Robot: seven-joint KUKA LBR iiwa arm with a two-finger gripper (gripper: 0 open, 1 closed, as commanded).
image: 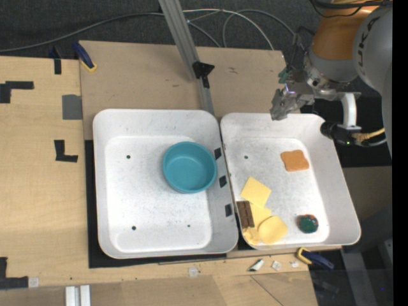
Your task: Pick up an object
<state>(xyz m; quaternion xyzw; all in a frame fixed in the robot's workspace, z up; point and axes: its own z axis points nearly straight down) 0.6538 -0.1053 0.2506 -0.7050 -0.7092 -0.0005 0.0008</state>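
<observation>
My gripper (pixel 281 109) hangs over the far rim of the right bin (pixel 331 171), with nothing seen between its fingers. In that bin lie an orange-brown slab (pixel 295 161) near the middle right, a yellow square piece (pixel 255 192), a yellow round piece (pixel 271 229), a small brown bar (pixel 245 214) by the left wall, and a dark green and red ball (pixel 308 223) at the near right. A teal bowl (pixel 188 166) stands upright in the left bin (pixel 121 190). The gripper is well behind all of these objects.
A grey metal post (pixel 185 40) slants down to the gap between the bins at the back. Cables (pixel 242 27) run across the dark floor behind the bench. Small clips (pixel 271 264) lie on the bench in front of the right bin.
</observation>
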